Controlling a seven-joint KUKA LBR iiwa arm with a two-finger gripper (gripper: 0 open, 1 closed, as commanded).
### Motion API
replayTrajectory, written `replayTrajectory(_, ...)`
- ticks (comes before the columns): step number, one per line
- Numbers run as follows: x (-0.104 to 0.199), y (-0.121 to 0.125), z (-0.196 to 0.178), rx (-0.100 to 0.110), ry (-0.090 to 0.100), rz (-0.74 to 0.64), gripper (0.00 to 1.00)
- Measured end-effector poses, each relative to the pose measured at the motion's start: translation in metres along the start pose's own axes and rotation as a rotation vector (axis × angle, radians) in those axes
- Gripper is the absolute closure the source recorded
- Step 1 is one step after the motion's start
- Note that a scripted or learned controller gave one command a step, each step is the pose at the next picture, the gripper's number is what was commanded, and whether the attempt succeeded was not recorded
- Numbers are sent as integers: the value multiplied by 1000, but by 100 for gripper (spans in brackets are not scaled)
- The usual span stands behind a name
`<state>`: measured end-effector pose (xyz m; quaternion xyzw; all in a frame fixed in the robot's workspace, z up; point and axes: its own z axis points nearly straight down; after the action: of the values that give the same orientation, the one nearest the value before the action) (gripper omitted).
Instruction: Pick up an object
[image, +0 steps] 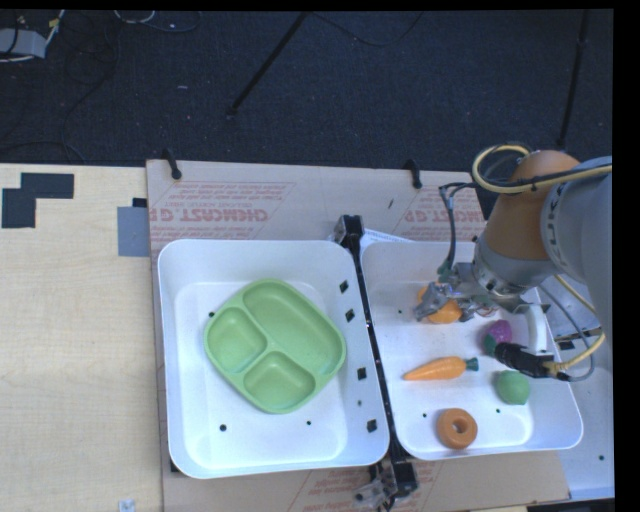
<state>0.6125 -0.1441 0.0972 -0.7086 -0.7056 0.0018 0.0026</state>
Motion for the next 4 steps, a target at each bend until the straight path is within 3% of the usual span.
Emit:
replayTrajectory(3,-5,17,-159,-9,-2,-6,100)
replayTrajectory(4,40,4,-146,-1,1,-8,100)
